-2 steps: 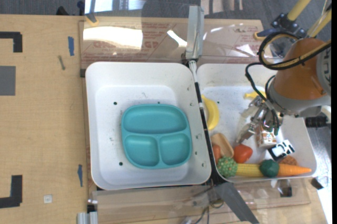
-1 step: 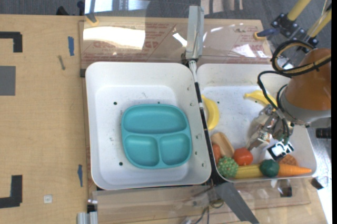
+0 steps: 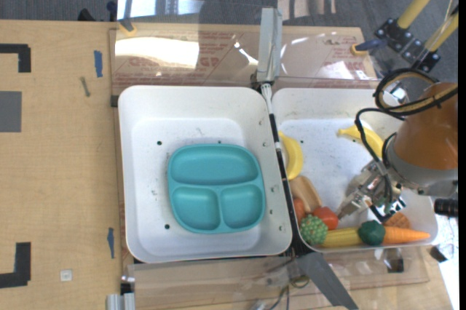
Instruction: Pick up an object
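Left bin (image 3: 138, 156) holds a teal three-compartment plate (image 3: 215, 186). Gripper (image 3: 364, 197) sits low in right bin (image 3: 320, 112), above toy food along the near wall: broccoli (image 3: 314, 229), corn (image 3: 342, 237), carrot (image 3: 405, 234). Banana (image 3: 293, 156) against the divider.

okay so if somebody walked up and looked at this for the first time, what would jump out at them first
Probably the turquoise divided plate, lying alone in the left bin. Next, the grey arm with its orange band, reaching in from the right, its gripper low over the right bin. Along that bin's near edge lies a bright cluster of toy food: a carrot, a corn cob, a green bumpy piece, with a banana by the divider.
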You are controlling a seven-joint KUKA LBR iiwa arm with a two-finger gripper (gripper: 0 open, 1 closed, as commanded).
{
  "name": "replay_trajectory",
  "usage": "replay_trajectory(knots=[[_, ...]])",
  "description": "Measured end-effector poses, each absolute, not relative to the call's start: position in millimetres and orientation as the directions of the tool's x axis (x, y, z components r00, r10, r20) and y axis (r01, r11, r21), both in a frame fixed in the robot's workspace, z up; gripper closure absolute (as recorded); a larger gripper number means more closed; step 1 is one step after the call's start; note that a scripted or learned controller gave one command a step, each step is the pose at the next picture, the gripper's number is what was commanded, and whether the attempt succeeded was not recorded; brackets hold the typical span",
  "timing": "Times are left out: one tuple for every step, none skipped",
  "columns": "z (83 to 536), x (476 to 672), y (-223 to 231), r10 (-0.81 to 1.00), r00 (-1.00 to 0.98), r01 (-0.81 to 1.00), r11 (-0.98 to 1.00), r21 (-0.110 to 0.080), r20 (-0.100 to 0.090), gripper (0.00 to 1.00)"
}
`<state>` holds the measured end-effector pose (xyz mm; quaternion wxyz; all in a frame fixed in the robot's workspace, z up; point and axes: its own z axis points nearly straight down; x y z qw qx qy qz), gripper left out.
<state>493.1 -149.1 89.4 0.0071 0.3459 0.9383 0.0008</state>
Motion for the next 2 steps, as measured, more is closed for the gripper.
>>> replay_trajectory(knots=[[88.6,570.3,-165.4,0.761,-0.648,0.761,0.648,0.006,-0.008,0.0],[88.6,528.3,-188.4,0.786,-0.619,0.786,0.619,0.005,-0.007,0.0]])
